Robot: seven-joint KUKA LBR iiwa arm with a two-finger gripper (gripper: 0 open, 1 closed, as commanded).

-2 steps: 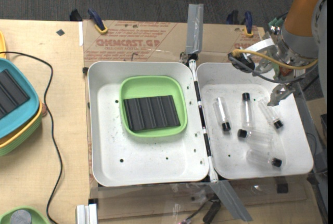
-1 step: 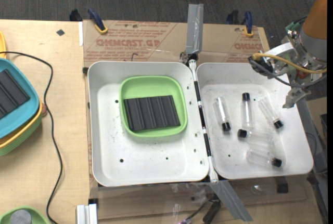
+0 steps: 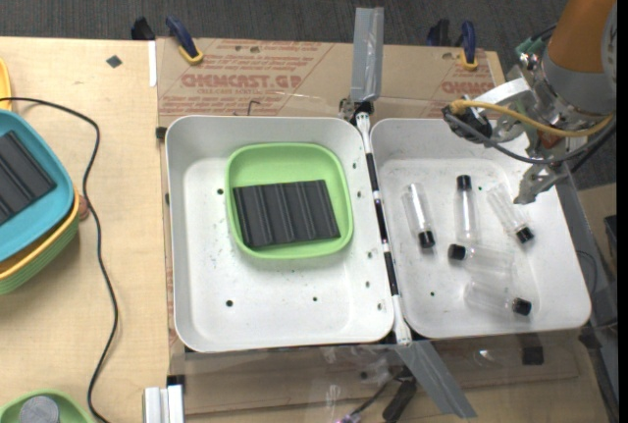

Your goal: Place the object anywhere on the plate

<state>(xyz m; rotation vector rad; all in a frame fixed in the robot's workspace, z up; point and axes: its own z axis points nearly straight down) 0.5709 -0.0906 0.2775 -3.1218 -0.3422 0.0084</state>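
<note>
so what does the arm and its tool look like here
The arm is grey with a broad orange band above the wrist. Yellow and black cables loop over its top and trail past the wrist. The tool is slim, pale metal, with a white bracket and dark fittings beside it.

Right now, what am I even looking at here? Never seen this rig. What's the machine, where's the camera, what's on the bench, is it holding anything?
One fixed camera looks down at a slant on a bench. The machine is a robot arm, grey with an orange band, reaching in from the right. Its gripper hangs over the far right part of the right bin; I cannot tell from this view whether it holds anything. Two shallow white bins sit side by side. The left bin holds a green plate with a dark ribbed insert. The right bin holds several clear vials with black caps, lying loose. The job is to put one on the plate; none is there yet.
</note>
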